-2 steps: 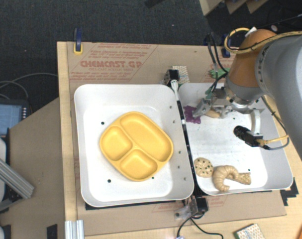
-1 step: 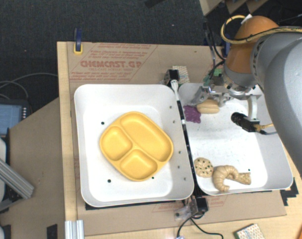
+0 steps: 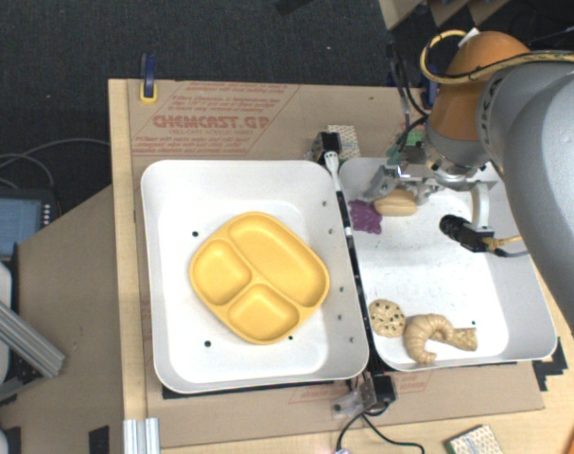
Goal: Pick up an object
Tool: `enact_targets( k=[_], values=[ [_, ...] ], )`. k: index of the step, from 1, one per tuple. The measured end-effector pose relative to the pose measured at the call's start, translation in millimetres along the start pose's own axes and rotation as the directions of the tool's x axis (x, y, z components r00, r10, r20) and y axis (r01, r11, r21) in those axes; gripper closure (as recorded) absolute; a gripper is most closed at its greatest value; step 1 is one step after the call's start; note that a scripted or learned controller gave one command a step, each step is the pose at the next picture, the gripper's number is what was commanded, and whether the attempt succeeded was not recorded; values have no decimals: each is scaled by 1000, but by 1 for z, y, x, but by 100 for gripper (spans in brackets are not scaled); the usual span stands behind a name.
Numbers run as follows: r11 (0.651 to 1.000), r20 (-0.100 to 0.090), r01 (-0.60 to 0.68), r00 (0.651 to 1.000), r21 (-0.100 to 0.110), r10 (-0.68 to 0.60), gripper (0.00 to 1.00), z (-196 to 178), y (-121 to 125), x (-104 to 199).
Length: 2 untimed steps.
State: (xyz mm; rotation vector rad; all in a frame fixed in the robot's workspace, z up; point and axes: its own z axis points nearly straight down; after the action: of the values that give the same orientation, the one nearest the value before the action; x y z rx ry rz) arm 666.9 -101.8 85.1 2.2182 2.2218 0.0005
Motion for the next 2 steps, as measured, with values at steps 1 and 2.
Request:
enact_targets(
  k=[1,2],
  values=[
    [1000,0,0,1000,0,0,0,0,0,0],
    [1000,2,1,1000,-5,-1,100,-11,1,0]
  ],
)
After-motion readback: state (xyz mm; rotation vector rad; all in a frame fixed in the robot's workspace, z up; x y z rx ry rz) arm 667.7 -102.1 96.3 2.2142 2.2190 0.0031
